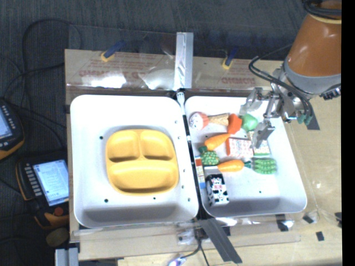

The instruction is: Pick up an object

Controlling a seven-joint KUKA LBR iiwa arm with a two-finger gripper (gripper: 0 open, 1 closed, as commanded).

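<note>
On the left we see a yellow tray (142,160) in the left bin (83,148). The toys crowd the right bin (288,187); the carrot (230,165) lies with its long axis left-right, just below-left of our gripper (264,132). We cannot tell whether the gripper is spread or pressed together.

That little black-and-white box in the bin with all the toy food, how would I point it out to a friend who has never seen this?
Start at the right-hand white bin, the one crowded with toy food. Follow its left wall toward the near corner, below the green piece and the carrot. There stands the small carton: the one black-and-white, cow-patterned thing among orange and green neighbours.
</note>
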